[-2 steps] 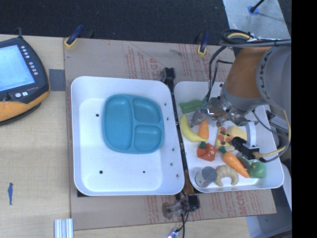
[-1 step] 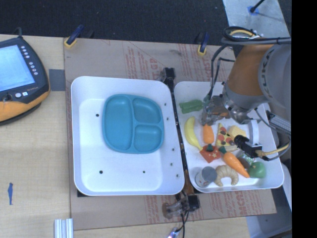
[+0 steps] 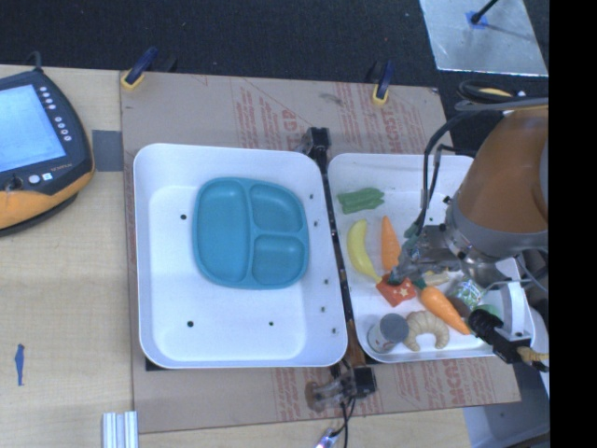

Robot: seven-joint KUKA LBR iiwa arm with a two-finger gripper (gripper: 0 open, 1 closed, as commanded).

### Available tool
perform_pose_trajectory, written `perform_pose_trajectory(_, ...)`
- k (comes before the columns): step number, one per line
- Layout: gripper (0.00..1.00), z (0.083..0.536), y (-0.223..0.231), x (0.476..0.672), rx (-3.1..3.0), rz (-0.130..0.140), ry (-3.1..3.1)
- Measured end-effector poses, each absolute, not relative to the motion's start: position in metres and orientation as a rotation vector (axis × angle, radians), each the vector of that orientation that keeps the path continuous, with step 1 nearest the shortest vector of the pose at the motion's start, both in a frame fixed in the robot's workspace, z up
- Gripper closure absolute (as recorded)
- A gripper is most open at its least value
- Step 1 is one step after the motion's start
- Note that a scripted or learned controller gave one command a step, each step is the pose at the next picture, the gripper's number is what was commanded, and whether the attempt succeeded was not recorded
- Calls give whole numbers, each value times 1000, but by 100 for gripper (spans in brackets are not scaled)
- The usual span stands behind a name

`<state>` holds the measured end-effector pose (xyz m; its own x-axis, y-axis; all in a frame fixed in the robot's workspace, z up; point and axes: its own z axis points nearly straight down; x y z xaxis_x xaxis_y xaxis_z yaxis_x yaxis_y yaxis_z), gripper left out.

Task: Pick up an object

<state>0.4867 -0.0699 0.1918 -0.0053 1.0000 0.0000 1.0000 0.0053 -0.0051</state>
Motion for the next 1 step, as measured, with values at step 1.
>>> perform_pose_trajectory(1, 0, 192, -70, 487, -2213, 6, -2225)
